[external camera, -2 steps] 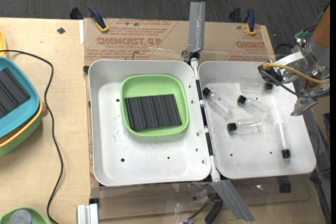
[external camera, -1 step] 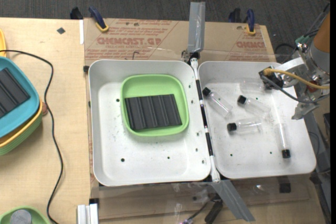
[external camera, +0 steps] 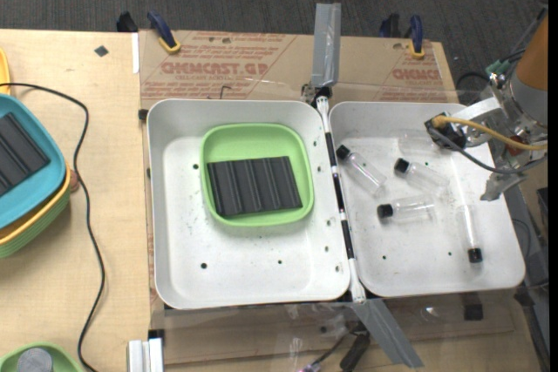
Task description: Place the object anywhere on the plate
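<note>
Wooden bench (external camera: 70,57) bearing two white bins (external camera: 174,213), cardboard (external camera: 227,61).

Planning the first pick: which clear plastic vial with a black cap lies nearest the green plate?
The clear black-capped vial at the right bin's upper left, beside the divider; the other vials lie farther right of the green square plate.

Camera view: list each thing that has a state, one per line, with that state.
Green plate: in the left bin, carrying a dark ribbed insert, no vial on it.
Four clear vials: lying on their sides in the right bin, black caps on.
Gripper: over the right bin's right edge, nothing seen in it.
</note>
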